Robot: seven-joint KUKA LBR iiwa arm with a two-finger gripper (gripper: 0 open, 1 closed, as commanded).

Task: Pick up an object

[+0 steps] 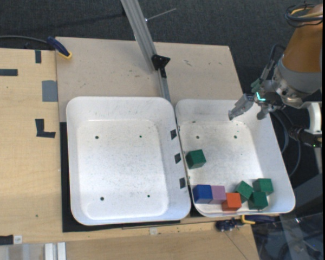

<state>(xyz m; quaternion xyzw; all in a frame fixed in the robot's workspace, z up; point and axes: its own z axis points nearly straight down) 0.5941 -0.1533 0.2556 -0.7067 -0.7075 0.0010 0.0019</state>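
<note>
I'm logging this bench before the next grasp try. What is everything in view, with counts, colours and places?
Bins: 2, white, side by side on the bench; left, right.
Green blocks: 4; one alone at the right bin's left side, three in its near right corner.
Blue block: 1, right bin's near edge.
Purple block: 1, beside the blue one.
Orange block: 1, beside the purple one.
Metal rail: 1, grey, slanting behind the bins.
Gripper: 1, grey, above the right bin's far right corner.

arm [306, 47]: orange band | grey wrist | teal light | black cables
</note>
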